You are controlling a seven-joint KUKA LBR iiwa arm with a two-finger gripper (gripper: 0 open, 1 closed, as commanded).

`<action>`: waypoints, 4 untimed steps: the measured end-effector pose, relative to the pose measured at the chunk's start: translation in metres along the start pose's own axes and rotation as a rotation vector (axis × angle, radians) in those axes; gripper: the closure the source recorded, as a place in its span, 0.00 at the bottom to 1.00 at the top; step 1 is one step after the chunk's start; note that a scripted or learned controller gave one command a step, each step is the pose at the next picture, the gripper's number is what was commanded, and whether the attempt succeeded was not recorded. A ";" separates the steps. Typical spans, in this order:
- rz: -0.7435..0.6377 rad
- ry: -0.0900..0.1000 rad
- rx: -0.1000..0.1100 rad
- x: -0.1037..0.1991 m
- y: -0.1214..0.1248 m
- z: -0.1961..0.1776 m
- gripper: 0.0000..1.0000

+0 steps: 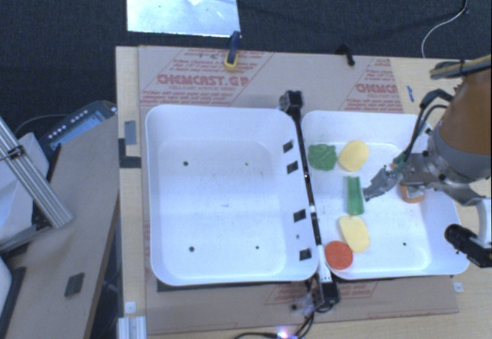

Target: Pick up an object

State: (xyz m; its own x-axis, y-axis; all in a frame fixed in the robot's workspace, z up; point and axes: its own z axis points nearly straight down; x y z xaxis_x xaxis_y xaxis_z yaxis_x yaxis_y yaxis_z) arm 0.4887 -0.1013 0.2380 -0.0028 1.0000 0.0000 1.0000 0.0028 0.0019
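Robotics lab: white bins (223, 118) on cardboard-covered bench (200, 76), aluminium framing (31, 184), loose cables (453, 18).

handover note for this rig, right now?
Claw: low in the right white bin, beside the green stick-shaped block; nothing seen held.
Also in that bin: dark green lumpy piece, round yellow piece, yellow oval piece, red-orange round piece, small orange object partly behind the claw.
Done: nothing lifted.
Left: grasp one and lift.

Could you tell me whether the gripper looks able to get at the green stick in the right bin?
Probably yes: the gripper hovers just beside the green stick, with nothing lying between them.
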 end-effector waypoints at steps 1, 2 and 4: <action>0.002 0.002 0.012 -0.009 -0.005 0.119 0.00; 0.000 0.000 -0.001 -0.009 -0.001 0.102 1.00; -0.003 -0.002 -0.021 0.032 -0.001 -0.307 1.00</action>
State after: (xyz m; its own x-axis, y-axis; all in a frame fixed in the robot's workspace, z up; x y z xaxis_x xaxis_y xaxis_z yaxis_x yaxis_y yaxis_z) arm 0.4868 -0.0693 0.5450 -0.0062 1.0000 -0.0019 0.9997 0.0063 0.0226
